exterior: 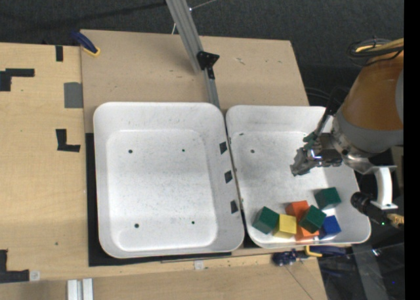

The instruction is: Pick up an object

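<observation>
Camera view picks up the hand (303, 163) right of centre in the frame, hovering over bare floor of the right bin (262, 154), and whether it is open or closed I cannot tell from this angle; nothing is visibly held. Behind it the grey arm (371, 105) with its orange band comes in from the right edge.

Below the hand, toward the lower right of the frame, the blocks huddle in the bin's near corner: a green block (266, 219), a yellow block (287, 225), an orange block (297, 209), a second green one (327, 196) further right, and a blue block (331, 226) by the rim. They sit packed, several touching.

This looks like the approach step, pick not yet made. The next move calls for shifting down-frame to the pile and choosing an outlying block, since the tight cluster leaves little room.

Left of all this lies the left bin (105, 161), on the tan tabletop (131, 62).
</observation>
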Robot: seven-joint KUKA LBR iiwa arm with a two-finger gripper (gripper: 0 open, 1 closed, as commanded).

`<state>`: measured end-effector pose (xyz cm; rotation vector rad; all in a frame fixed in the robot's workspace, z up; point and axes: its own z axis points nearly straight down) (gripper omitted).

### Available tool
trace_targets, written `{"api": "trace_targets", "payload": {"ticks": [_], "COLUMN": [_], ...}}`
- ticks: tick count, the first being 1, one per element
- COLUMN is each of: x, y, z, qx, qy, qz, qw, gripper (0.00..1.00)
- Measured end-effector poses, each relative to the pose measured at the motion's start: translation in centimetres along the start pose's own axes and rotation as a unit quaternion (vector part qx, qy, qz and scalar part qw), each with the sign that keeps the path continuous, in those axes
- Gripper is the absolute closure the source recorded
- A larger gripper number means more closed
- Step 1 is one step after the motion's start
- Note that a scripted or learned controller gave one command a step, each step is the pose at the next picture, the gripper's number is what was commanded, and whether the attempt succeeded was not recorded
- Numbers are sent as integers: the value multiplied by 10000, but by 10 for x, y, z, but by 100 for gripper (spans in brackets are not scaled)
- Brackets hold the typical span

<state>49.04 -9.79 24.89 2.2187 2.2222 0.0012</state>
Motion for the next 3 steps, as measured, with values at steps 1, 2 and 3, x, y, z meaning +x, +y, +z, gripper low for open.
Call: {"api": "trace_targets", "payload": {"ticks": [1,2,3], "x": [63,112,164], "y": [1,-5,0], "z": [1,3,-1], "qx": [16,22,18], "qy": [9,7,9], "qz": [-30,-24,-28], "qw": [10000,10000,10000], "gripper": [100,100,100]}}
